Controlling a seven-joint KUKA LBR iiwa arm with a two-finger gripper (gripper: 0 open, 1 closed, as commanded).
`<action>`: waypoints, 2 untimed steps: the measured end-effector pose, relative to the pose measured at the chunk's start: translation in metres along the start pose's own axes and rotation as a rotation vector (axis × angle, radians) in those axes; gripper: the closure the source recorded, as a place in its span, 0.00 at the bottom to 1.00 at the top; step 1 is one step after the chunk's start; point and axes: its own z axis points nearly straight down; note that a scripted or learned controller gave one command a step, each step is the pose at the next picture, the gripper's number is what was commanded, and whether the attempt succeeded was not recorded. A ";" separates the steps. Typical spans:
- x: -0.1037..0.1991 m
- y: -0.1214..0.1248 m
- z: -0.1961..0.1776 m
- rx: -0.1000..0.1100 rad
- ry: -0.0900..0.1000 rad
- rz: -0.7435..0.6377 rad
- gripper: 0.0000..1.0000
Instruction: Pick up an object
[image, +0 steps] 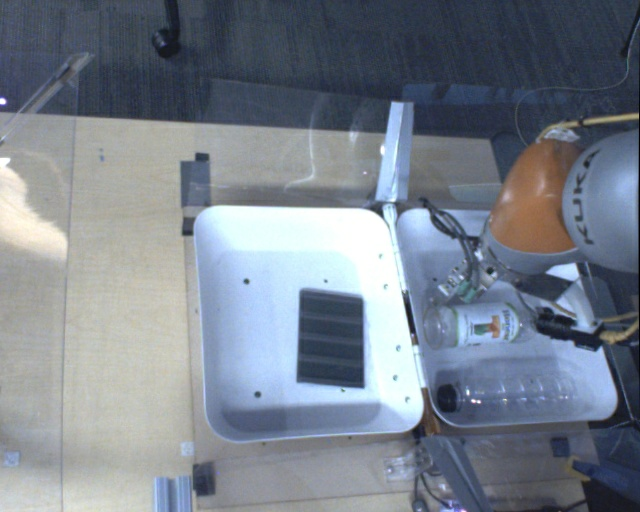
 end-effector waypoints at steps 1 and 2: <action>0.000 0.000 0.000 0.000 0.000 0.000 0.00; 0.000 0.000 0.000 0.000 0.000 0.000 0.00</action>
